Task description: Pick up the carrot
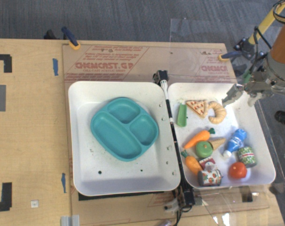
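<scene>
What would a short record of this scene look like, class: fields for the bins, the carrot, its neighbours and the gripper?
left bin: holds a teal divided plate
right bin: holds toy food
carrot: lies near the middle of the right bin, tilted, leafy end up-right
neighbours: green apple just below it, croissant and pizza slice above
gripper: open, above the right bin's upper right corner, apart from the carrot
task state: carrot not yet picked up
</scene>
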### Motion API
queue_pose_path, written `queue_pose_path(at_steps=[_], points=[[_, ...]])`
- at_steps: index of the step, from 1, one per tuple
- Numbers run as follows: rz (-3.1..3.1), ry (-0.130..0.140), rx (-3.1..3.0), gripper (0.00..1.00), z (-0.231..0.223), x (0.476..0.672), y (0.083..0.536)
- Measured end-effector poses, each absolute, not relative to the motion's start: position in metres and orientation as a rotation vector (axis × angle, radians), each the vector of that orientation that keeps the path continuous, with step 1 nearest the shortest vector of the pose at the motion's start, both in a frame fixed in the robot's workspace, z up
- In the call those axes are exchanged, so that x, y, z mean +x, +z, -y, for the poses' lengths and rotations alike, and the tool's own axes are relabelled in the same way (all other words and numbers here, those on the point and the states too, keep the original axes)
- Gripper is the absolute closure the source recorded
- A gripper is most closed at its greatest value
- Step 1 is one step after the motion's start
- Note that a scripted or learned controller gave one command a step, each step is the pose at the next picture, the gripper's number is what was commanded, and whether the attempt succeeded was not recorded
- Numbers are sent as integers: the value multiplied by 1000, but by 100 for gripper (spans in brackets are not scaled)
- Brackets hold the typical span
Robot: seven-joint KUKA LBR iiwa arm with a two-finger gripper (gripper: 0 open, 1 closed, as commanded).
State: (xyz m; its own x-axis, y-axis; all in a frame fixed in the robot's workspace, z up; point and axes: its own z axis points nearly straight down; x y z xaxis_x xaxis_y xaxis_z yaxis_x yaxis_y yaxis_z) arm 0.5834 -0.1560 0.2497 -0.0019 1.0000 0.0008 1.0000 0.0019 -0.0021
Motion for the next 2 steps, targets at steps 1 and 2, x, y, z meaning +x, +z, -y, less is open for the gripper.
queue_pose_path(at_steps=[1, 2], points=[[2459, 6, -1937, 0, 120, 565, 100], [2349, -13, -2108, 0, 101, 520, 90]])
